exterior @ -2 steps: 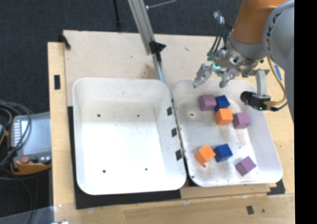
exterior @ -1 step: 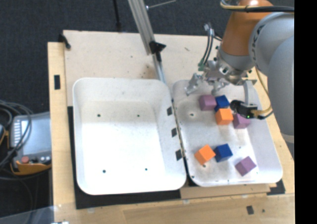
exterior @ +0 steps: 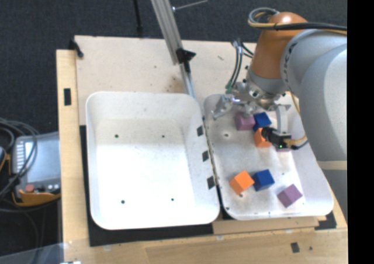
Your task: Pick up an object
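A bench (exterior: 125,67) of pale board is seen carrying two white bins side by side: the left bin (exterior: 99,105) at nine o'clock, the right bin (exterior: 315,198) at three o'clock, their inner rims touching.

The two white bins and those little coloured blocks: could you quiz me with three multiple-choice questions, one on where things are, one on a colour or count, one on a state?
1. Where do the blocks lie?
A. Left-hand bin
B. Right-hand bin
C. On the wooden bench

2. What colour is the block nearest the right-hand bin's front right corner?
A. Purple
B. Green
C. Yellow

3. How do the front orange block and front blue block stand?
A. Stacked
B. Far apart
C. Side by side

Answers:
1. B: all lie in the right-hand bin.
2. A: the purple block sits there.
3. C: the orange block adjoins the blue block.
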Controlling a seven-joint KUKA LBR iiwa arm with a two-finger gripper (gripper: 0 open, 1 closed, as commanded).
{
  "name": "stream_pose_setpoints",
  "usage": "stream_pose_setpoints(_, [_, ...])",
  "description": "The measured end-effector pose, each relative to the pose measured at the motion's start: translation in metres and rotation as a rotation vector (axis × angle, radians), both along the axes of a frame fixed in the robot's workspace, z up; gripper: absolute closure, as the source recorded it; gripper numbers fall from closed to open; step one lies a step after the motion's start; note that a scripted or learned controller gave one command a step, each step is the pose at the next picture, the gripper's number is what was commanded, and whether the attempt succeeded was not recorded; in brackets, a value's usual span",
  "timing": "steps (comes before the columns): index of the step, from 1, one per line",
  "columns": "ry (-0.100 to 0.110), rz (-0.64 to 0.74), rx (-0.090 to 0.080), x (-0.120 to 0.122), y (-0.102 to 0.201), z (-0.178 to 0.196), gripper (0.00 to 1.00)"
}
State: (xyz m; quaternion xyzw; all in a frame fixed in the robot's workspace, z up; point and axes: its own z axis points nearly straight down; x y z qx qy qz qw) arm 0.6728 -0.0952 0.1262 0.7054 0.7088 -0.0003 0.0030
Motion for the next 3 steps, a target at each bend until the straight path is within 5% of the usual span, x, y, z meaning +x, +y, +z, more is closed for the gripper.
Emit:
stream_pose_setpoints(1, [-0.017,-0.001,0.000,0.005,-0.001,0.000,0.00])
stream_pose_setpoints(2, [-0.019,0.000,-0.001,0.005,-0.002,0.010,1.00])
stream_pose_setpoints(3, [-0.004,-0.001,0.003,0.007,0.001,0.075,1.00])
